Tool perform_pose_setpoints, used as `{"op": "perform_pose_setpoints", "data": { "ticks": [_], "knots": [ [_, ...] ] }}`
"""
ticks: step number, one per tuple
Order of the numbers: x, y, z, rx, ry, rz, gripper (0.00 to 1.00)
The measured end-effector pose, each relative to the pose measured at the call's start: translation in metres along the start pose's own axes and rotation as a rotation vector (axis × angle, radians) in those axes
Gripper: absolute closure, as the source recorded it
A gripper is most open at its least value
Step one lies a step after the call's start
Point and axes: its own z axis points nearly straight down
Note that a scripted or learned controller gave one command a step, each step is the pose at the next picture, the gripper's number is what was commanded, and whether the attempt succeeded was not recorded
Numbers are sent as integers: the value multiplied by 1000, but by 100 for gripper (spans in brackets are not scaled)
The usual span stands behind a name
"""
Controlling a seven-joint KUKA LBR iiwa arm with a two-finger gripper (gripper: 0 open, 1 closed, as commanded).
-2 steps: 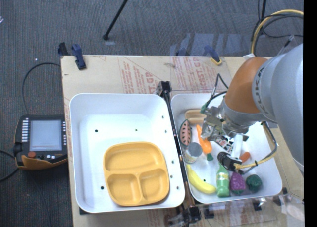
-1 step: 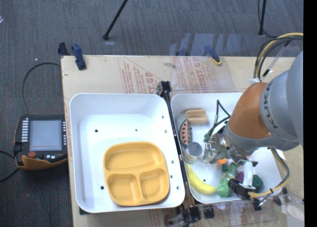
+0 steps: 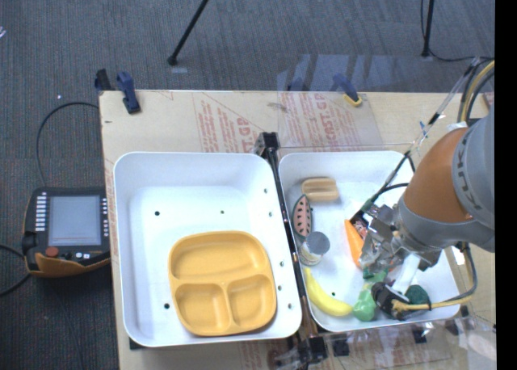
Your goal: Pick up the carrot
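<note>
The carrot (image 3: 354,240) is a small orange piece lying in the right bin (image 3: 365,160), toward its right side. My gripper (image 3: 374,260) hangs low right next to it, just to the carrot's right, and covers part of it. The wrist blocks the gripper's tips from view. Only the carrot's left edge shows, and I cannot tell whether the gripper touches it.
The right bin also holds a tan bread piece (image 3: 321,189), a watermelon slice (image 3: 301,215), a small can (image 3: 313,247), a banana (image 3: 327,298) and a green item (image 3: 366,305). The left bin (image 3: 145,199) holds a yellow divided plate (image 3: 222,281). A pendant (image 3: 69,227) lies on the floor at left.
</note>
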Motion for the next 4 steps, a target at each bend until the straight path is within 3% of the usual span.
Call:
{"op": "perform_pose_setpoints", "data": {
  "ticks": [1, 2, 3, 4],
  "knots": [
    [67, 69, 35, 2, -2, 302, 100],
    [17, 63, 49, -5, 5, 311, 100],
    [17, 61, 52, 0, 2, 309, 0],
    [-53, 20, 53, 3, 0, 188, 0]
  ]
}}
